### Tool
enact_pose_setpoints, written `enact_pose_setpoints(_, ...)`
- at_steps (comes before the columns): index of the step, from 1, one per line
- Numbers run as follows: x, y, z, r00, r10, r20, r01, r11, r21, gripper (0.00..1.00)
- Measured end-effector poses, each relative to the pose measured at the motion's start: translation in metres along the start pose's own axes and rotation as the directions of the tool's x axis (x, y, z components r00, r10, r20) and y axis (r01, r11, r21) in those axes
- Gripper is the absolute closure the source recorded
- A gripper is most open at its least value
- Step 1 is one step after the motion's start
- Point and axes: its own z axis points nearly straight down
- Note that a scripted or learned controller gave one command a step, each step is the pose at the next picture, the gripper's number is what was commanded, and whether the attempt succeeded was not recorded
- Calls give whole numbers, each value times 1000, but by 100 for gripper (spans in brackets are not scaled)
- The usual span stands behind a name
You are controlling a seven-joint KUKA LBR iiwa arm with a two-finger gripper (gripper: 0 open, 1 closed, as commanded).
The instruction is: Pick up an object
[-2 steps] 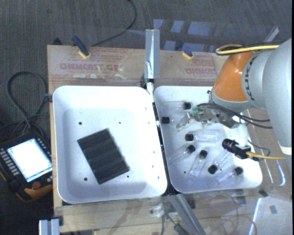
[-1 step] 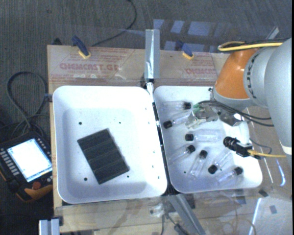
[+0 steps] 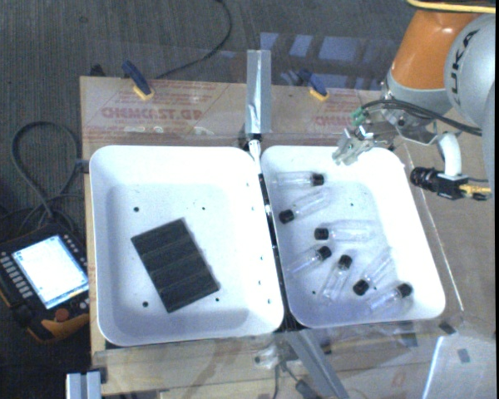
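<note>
Ridged black block (image 3: 175, 264) lies flat in the left bin (image 3: 108, 223); clear capped vials (image 3: 343, 271) lie scattered in the right bin (image 3: 416, 223) (presumably as pick targets). Gripper (image 3: 350, 150) hovers over that bin's far rim, holding nothing, its spread unreadable.

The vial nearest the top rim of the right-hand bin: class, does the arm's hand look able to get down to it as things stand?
Probably yes. The hand hangs at that bin's far rim, the vial lies uncovered beside it, apart from the others.
</note>
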Motion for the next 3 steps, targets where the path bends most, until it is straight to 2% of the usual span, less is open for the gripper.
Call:
enact_pose_setpoints(1, 0, 0, 0, 1000, 0, 0, 0, 1000, 1, 0)
enact_pose_setpoints(2, -24, -57, 141, 991, -135, -3, 135, 991, -1, 0)
enact_pose_setpoints(3, -22, -56, 132, 991, -135, -7, 135, 991, -3, 100)
